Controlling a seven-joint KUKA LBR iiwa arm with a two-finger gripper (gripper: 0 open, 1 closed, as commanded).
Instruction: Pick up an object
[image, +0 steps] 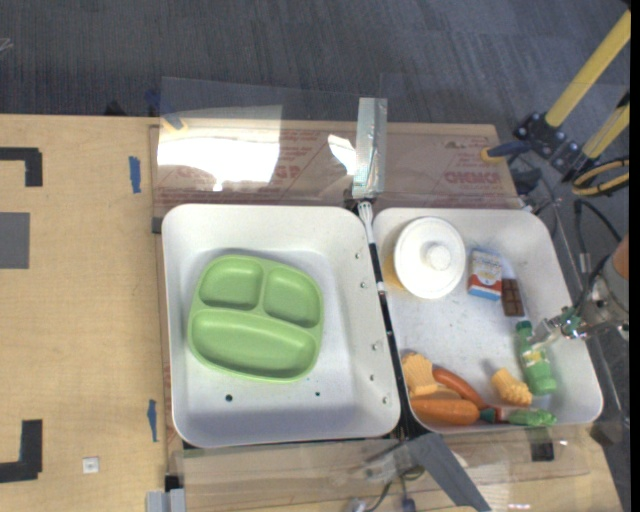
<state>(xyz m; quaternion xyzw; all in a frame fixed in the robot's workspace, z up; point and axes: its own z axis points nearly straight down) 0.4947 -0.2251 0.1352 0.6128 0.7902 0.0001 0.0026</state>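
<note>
The small green plastic bottle (538, 372) lies against the right white bin's (455, 320) far wall, so you risk a wall strike; the gripper's (570, 322) opening I cannot tell.

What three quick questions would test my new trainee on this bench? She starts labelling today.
1. True or false: the green divided plate lies in the left bin.
2. Which sits nearest the right bin's far rim: A) white round lid, B) carrot, C) green bottle?
3. How many compartments does the plate have?

Key: 1 true; 2 A; 3 three.
</note>
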